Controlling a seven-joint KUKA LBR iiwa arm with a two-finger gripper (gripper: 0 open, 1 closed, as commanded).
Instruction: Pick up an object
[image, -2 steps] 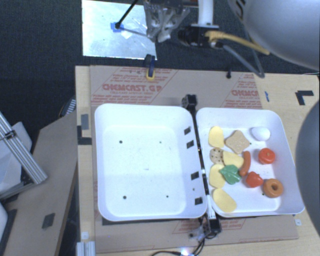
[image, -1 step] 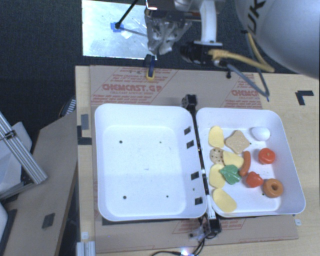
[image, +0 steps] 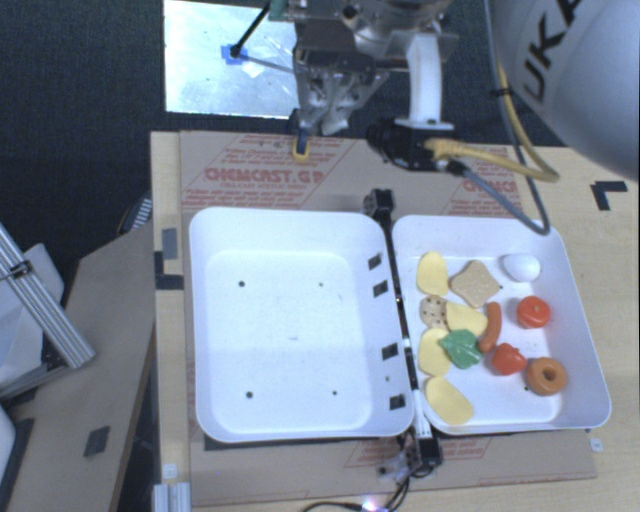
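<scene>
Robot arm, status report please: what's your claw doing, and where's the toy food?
Gripper high above the bench's far edge, holding nothing. Toy food all in right bin, untouched. Left bin beside it.

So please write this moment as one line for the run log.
end effector: above bench, beyond bins | holding: nothing seen | toy food: right bin | egg, donut untouched | pick: not started

Arm: pale grey rounded casing, dark letters "UK" visible on it. Wrist assembly metallic, boxy, dark fittings. White curved piece beside it. Yellow cable and grey cable trail from a black connector.
</scene>
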